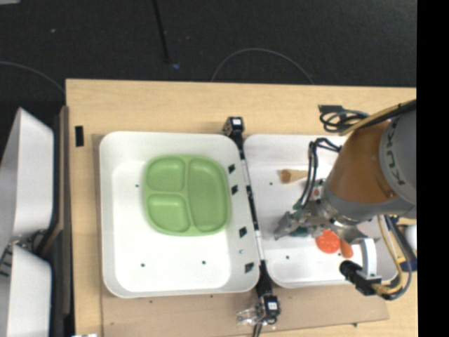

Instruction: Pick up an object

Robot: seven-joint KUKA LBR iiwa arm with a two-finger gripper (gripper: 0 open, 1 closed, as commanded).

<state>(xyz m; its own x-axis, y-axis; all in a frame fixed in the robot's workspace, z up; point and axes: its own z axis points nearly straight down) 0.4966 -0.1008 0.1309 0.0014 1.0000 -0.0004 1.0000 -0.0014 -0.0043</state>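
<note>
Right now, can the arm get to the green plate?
Probably yes. The green plate lies alone in the left bin with nothing over it. The arm is over the right bin and would have to cross the divider.

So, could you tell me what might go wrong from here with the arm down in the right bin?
1. The gripper sits low near the divider between the bins, so a sideways move could knock the right bin.
2. The orange object lies partly under the wrist; the grasp may miss it.
3. The small brown object lies apart, likely outside this grasp.
</note>
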